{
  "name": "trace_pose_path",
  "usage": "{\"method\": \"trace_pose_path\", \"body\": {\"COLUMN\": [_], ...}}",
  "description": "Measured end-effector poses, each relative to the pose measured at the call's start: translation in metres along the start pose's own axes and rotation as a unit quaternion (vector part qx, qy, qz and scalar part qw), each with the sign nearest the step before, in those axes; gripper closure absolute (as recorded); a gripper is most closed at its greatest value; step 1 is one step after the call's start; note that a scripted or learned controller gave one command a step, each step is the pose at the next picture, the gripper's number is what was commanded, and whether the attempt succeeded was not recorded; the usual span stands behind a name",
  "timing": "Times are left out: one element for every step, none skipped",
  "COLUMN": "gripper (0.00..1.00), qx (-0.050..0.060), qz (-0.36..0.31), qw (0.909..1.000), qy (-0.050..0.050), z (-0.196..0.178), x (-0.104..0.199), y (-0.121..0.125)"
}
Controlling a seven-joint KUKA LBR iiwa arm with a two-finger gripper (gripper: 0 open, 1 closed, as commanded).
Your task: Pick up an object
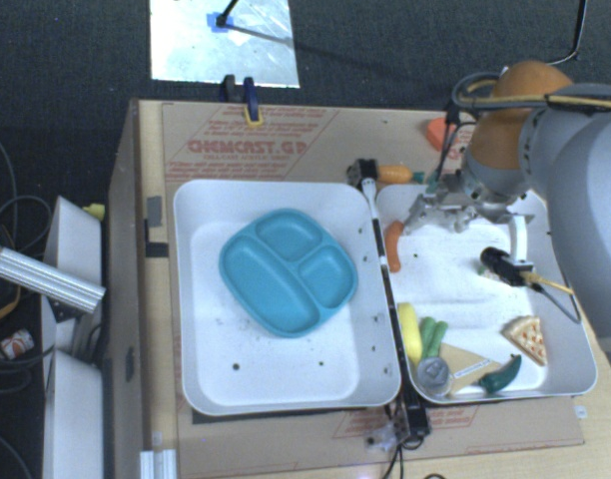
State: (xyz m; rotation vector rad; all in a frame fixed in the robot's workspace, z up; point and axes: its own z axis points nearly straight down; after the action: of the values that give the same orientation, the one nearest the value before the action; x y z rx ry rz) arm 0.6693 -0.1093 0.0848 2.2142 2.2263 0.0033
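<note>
Tool (437, 213) low over right bin (585, 362), near carrot (392, 245) at left wall; grip state unclear. Step: approach, nothing seen held. Next: descend onto carrot, clamp, lift clear of wall.

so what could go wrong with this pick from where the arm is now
The hand sits near the right bin's back left corner, close to the divider wall; a descent here might clip that wall. The nearest item, the orange carrot-like piece, lies right against the wall, leaving little room to get around it. The other items, such as the pizza slice and the yellow piece, cluster at the front, so a closing grasp here may catch nothing.
</note>
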Motion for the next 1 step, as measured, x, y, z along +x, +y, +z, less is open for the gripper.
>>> {"method": "trace_pose_path", "body": {"gripper": [0.0], "qx": [0.0], "qz": [0.0], "qw": [1.0], "qy": [0.0], "z": [-0.0001], "x": [0.0129], "y": [0.0]}}
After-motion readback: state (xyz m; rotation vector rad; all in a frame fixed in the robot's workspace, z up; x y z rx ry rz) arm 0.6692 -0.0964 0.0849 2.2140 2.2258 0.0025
